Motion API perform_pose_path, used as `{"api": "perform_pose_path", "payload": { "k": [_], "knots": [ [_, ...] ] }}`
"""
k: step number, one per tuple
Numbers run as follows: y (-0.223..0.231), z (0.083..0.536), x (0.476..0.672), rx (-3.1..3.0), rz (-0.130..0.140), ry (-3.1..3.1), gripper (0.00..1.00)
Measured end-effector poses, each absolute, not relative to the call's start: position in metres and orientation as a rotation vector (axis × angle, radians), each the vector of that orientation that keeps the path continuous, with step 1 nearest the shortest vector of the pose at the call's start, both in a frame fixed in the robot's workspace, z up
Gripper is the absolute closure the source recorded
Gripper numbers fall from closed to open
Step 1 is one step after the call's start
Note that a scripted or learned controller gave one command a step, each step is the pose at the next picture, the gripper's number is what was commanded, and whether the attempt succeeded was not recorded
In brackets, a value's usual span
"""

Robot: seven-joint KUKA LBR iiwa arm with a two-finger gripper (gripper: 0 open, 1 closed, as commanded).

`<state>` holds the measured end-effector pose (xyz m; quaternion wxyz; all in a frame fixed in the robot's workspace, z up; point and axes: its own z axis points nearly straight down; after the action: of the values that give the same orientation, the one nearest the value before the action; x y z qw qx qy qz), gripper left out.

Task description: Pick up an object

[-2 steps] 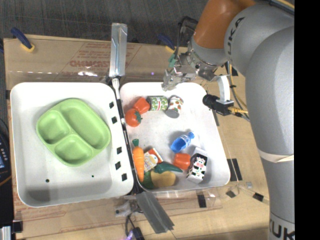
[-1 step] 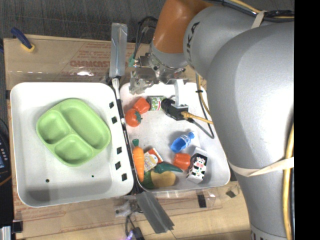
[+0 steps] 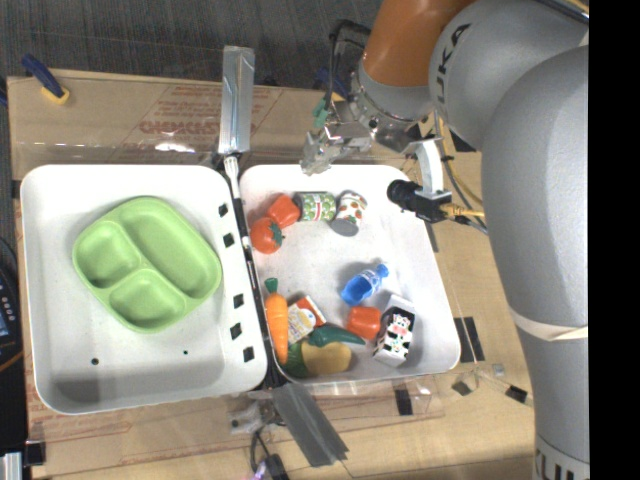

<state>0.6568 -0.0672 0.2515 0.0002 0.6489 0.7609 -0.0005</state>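
I'm watching the big grey arm with its orange band (image 3: 425, 28) reaching in from the right, over the far rim of the right shallow white bin (image 3: 440, 298). The left white bin (image 3: 50, 268) is carrying a green three-compartment plastic plate (image 3: 147, 263). The metal two-finger gripper (image 3: 322, 153) is hanging above the right bin's far edge, holding nothing; its spread I cannot tell. Just below it, a small red-and-green labelled can (image 3: 318, 207) is lying on its side.

Evenly and brightly lit from above, with soft shadows along the white bins' (image 3: 40, 268) inner walls. Slightly soft focus throughout; faint glare on the arm (image 3: 520, 98).
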Motion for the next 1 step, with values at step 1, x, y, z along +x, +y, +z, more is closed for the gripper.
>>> {"api": "perform_pose_path", "payload": {
  "k": [1],
  "knots": [
    [-0.0211, 0.2466, 0.6564, 2.223, -0.004, 2.224, 1.00]
  ]
}}
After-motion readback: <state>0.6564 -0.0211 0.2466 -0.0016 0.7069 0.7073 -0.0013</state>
